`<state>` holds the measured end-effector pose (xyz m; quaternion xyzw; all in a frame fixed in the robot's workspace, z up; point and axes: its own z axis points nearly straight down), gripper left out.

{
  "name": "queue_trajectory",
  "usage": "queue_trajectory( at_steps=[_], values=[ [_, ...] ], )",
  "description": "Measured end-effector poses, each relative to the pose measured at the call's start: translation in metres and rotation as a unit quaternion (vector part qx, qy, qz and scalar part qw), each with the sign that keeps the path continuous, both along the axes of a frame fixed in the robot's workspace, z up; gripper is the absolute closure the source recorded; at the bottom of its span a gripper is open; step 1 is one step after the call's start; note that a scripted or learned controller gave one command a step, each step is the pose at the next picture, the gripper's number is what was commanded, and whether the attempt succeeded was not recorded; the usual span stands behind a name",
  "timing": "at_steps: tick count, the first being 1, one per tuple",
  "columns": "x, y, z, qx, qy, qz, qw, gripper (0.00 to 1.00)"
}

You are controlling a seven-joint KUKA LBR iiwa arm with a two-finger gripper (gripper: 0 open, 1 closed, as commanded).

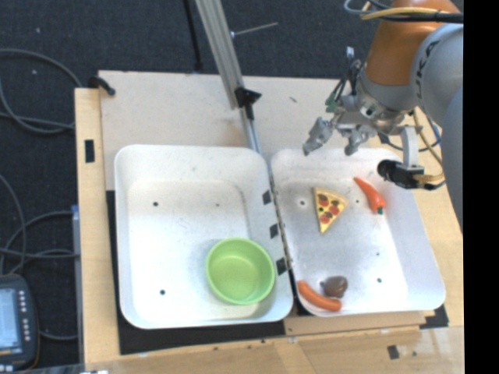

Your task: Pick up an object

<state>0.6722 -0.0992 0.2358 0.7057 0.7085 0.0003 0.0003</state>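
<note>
Tool (334, 139) open, empty, above right bin (405, 275).

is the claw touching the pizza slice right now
Apart. The camera view shows the claw open and held over the far rim of the right bin, with bare white bin floor between it and the pizza slice.

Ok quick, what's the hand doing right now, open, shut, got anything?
Hand: open and holding nothing, its fingers spread above the back rim of the right bin, up and away from the pizza slice.
</note>
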Motion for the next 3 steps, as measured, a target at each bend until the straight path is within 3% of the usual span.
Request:
queue_trajectory(
  at_steps=[1, 3],
  values=[
    [0.000, 0.000, 0.000, -0.0004, 0.000, 0.000, 1.0000, 0.00],
    [-0.002, -0.008, -0.085, -0.0016, 0.002, -0.003, 1.0000, 0.00]
  ],
)
